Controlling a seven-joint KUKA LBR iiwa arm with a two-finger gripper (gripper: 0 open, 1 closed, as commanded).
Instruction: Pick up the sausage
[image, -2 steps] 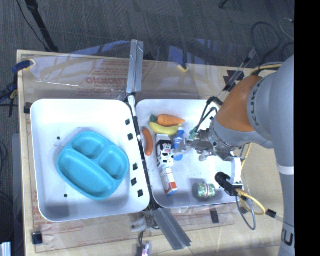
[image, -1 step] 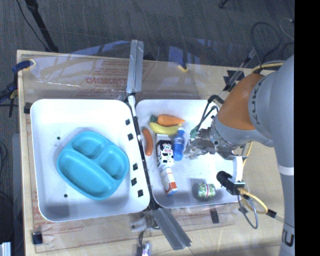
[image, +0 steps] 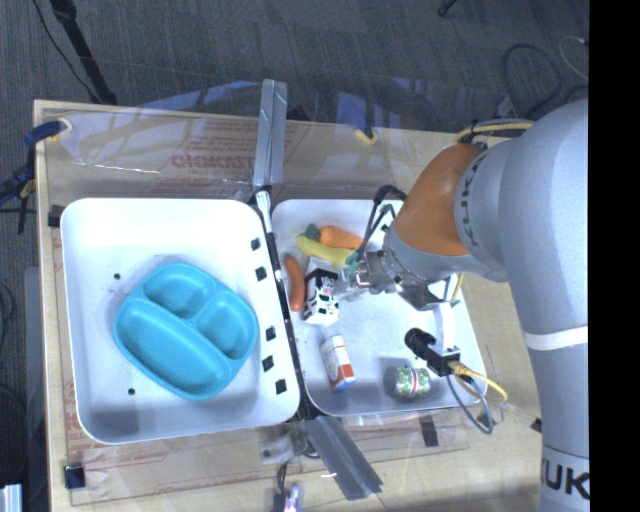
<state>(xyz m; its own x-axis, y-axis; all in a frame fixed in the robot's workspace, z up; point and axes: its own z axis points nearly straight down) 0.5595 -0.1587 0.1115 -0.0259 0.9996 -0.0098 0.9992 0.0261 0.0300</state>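
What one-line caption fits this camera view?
KUKA arm's gripper hovers in the right bin near the sausage; blue tray sits in the left bin.

We cannot make out how the jaws stand, since the two-finger gripper (image: 352, 277) is a dark blur against the grey arm (image: 500, 200), whose bulk runs off the right edge. The arm covers the right rim of the right-hand shallow white bin (image: 375, 330). The print on the small white carton (image: 338, 361) is too small to read.
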